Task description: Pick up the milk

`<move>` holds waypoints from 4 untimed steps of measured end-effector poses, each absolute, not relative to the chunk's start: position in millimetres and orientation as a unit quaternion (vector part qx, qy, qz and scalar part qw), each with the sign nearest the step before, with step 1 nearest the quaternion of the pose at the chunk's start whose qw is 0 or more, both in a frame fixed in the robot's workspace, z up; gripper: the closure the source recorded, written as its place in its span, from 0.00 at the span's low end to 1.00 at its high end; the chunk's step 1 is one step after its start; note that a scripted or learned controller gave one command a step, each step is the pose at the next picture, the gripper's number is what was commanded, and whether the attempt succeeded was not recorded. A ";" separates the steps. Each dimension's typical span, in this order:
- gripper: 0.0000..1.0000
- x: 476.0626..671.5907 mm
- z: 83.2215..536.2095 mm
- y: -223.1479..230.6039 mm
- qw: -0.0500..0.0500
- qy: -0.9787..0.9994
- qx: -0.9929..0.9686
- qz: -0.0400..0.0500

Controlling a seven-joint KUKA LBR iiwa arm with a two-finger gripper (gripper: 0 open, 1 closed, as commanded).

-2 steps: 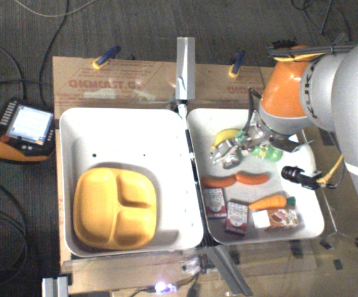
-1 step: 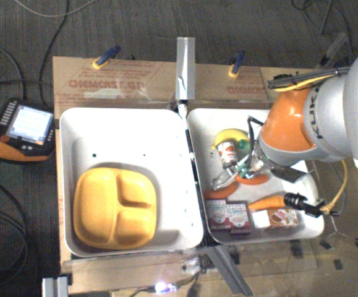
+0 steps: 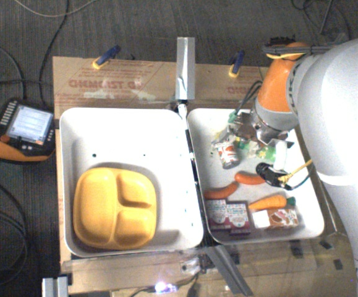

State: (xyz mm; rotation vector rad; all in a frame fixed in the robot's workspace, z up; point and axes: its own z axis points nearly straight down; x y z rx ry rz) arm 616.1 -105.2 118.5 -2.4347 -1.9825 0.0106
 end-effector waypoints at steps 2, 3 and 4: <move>0.00 588.3 92.1 -183.4 0.001 -0.642 -0.767 0.003; 0.00 603.6 209.4 -160.0 0.001 -0.593 -0.805 0.004; 0.00 575.3 93.1 -197.3 0.003 -0.671 -0.742 0.001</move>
